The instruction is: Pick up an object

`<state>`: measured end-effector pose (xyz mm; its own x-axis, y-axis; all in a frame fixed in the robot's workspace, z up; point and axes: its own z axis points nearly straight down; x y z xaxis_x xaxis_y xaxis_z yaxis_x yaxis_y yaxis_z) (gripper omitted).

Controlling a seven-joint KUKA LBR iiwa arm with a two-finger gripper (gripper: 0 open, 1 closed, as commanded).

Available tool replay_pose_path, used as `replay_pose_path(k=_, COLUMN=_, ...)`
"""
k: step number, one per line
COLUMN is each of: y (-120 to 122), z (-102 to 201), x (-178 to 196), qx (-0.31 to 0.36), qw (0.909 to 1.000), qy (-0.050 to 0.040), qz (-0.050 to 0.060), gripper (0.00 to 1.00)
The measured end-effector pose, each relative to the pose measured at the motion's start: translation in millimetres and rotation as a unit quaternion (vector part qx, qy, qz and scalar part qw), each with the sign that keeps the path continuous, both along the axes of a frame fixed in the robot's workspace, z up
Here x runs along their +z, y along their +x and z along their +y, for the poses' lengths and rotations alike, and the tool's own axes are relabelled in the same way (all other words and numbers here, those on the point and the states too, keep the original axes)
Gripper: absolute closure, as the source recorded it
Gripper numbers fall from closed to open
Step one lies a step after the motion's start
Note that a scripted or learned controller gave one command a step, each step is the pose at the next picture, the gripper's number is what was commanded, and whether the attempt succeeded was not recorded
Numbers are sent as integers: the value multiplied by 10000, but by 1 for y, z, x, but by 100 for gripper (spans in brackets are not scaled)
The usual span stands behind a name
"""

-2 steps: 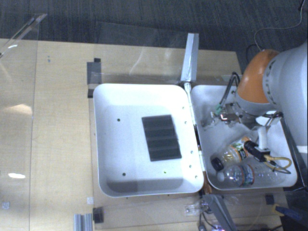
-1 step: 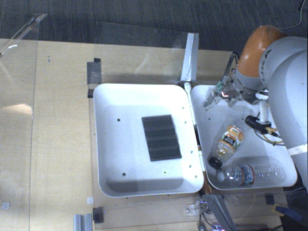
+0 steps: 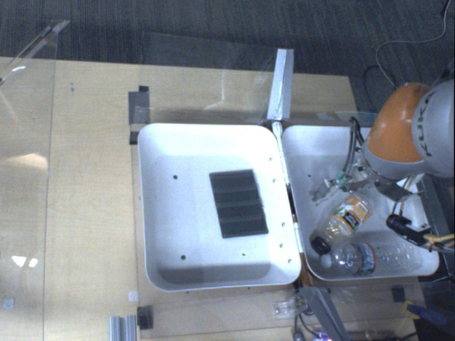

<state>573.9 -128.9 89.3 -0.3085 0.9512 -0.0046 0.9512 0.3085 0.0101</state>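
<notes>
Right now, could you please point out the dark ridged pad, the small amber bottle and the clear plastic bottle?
dark ridged pad (image 3: 239,203): camera view, on its middle ridge.
small amber bottle (image 3: 346,217): camera view, on its label.
clear plastic bottle (image 3: 366,258): camera view, on its body.

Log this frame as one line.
arm over right bin | gripper above small bottle | clear bottle | black pad left bin

You are looking down on a pale wooden bench (image 3: 78,212); beyond its far edge lies dark grey carpeted floor (image 3: 178,6); a clear panel (image 3: 28,155) covers the bench's left side, catching soft reflections; cables (image 3: 405,55) trail across the floor at upper right.
</notes>
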Motion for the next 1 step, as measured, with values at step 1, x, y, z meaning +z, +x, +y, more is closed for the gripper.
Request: replay_pose_path(k=1, y=66, z=-10, x=-2, qx=-1273, qw=9919, qy=14, qz=13, gripper=0)
